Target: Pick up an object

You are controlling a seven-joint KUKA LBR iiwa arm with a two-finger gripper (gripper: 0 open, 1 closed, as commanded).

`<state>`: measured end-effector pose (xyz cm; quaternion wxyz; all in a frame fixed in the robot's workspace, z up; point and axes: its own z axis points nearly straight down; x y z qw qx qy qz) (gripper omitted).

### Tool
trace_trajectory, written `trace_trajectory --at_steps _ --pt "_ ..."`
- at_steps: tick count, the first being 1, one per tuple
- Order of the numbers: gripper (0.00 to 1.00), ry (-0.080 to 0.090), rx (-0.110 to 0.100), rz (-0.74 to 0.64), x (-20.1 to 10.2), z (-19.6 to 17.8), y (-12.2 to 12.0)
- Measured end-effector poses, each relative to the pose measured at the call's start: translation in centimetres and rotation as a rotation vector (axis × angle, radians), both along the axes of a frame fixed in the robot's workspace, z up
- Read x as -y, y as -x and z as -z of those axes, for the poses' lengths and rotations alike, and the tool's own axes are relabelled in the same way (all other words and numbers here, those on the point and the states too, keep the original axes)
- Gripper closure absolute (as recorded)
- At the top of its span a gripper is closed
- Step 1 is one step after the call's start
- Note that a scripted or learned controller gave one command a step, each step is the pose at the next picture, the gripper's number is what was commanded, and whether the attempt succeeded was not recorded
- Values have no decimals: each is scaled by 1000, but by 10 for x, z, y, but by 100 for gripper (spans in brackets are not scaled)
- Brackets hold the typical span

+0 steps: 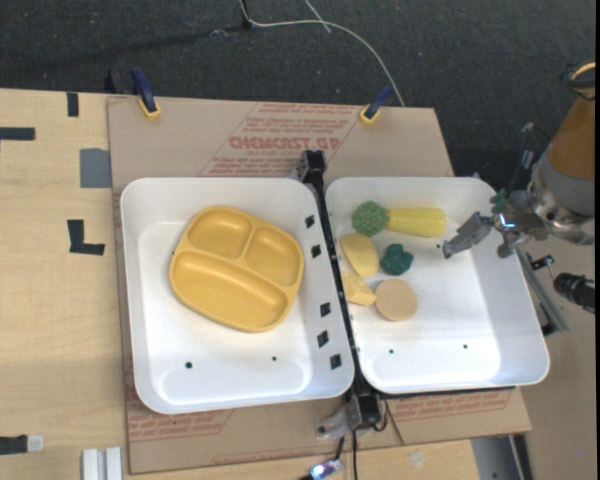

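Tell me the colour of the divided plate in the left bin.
Yellow; the plate shows in the camera view.

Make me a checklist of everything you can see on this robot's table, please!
Surface: a wooden bench with a brown board under two white bins, left bin and right bin.
Job's things: in the right bin, a yellow corn piece, green bumpy ball, dark green lump, pale yellow wedge and tan round disc, bunched near its left side.
Clutter: a yellow divided plate in the left bin.
Grippers: the gripper hangs over the right bin's right side, holding nothing seen.
Cables: a white wire behind the board.
Surroundings: two blue clamps on the board's back edge; dark floor beyond.
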<state>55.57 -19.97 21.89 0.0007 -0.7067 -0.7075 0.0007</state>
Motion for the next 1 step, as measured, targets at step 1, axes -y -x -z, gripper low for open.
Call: trace_trajectory --at_steps 1 --pt "0 -1 -4 0 -5 46 6"
